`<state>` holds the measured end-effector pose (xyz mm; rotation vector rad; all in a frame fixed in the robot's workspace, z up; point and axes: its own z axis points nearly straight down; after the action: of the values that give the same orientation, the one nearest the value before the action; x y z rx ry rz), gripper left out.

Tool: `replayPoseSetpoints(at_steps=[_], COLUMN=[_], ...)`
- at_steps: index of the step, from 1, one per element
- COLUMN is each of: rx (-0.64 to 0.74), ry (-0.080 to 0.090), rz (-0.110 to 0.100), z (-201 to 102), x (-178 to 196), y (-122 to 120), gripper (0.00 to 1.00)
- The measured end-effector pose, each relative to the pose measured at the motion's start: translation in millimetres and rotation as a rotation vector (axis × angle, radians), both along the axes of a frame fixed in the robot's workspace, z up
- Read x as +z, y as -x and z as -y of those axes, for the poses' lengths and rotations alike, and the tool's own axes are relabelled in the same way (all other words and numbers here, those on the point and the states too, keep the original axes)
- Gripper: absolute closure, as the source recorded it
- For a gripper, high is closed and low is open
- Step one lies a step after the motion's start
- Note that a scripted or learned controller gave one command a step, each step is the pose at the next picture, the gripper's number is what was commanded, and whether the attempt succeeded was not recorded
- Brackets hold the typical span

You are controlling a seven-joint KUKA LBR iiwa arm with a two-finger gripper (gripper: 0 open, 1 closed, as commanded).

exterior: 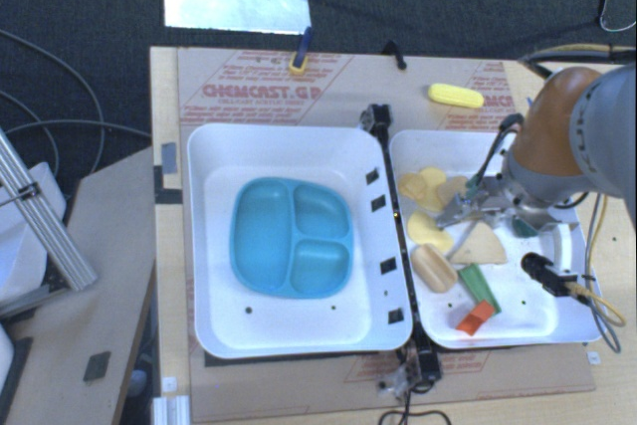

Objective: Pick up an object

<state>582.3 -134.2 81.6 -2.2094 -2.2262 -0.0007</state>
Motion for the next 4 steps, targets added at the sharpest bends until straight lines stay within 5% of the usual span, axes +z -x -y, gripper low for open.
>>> replayPoseSetpoints(at_steps=[4], rx=[-0.005], ry=[0.004], rz=[0.005], z=[4.9], x=[2.9], y=[-1.6], gripper=[0.0])
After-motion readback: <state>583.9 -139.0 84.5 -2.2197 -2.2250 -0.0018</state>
